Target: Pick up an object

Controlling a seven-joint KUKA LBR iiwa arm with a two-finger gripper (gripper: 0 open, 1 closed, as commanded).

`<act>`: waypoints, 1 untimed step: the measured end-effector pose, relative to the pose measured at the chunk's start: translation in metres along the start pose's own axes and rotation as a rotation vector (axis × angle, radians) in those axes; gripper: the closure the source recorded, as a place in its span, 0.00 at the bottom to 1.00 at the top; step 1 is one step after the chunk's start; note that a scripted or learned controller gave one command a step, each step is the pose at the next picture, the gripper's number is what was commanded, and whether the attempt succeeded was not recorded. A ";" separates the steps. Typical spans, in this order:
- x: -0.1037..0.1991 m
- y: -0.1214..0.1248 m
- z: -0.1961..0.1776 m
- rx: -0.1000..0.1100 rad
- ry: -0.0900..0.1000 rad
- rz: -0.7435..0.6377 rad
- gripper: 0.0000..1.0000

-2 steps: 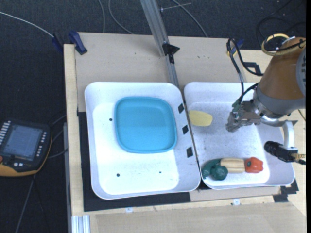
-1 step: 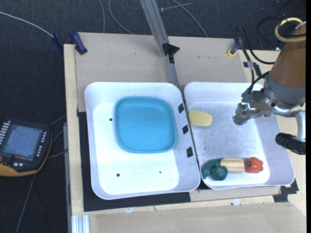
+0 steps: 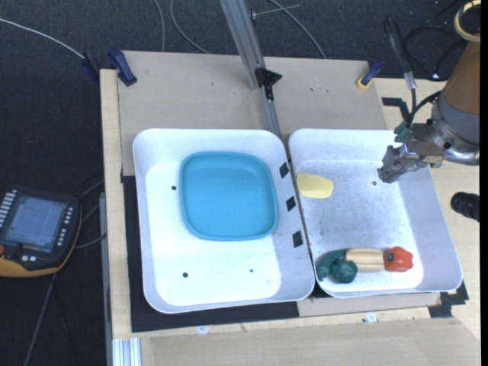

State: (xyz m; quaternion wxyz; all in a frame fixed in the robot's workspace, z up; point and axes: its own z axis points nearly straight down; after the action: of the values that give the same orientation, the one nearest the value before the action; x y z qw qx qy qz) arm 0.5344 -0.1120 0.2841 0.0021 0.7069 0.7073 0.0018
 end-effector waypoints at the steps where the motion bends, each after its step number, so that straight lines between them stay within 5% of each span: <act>1: 0.039 0.027 0.013 0.005 0.001 -0.003 1.00</act>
State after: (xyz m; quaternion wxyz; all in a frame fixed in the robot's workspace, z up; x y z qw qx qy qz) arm 0.5616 -0.0732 0.2709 -0.0001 0.7059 0.7083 0.0002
